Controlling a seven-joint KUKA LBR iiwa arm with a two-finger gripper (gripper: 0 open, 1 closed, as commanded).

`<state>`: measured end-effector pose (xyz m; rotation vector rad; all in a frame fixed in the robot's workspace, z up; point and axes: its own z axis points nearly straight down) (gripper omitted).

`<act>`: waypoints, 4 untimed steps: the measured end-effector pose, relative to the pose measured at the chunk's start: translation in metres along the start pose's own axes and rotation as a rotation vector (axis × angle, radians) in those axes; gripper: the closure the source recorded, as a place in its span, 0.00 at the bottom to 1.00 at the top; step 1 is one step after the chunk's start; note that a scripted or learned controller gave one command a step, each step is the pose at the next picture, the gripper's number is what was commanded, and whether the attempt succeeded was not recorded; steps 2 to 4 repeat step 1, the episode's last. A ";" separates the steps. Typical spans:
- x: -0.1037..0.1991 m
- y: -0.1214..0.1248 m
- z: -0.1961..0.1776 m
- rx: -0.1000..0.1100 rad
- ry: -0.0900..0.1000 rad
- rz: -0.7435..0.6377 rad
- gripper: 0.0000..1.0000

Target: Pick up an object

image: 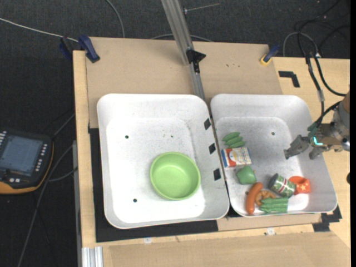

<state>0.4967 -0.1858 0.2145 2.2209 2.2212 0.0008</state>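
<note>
Camera view shows the gripper (pixel 305 147) above the right bin's (pixel 261 107) speckled white floor near its right wall, its two dark fingers spread apart with nothing between them. Toward that bin's near corner lie small toy foods: green pea pods (pixel 233 139), a flat red-and-white carton (pixel 236 157), a rounded green pepper (pixel 246 175), an orange sausage (pixel 253 197), a cylindrical can (pixel 282 185). A smooth round green bowl (pixel 174 175) sits upright in the left bin (pixel 119 121).
</note>
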 end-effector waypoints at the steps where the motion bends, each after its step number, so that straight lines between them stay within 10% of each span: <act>1: 0.000 0.000 0.000 0.000 0.000 0.000 0.00; 4: 0.000 0.000 0.000 0.000 0.000 0.000 0.00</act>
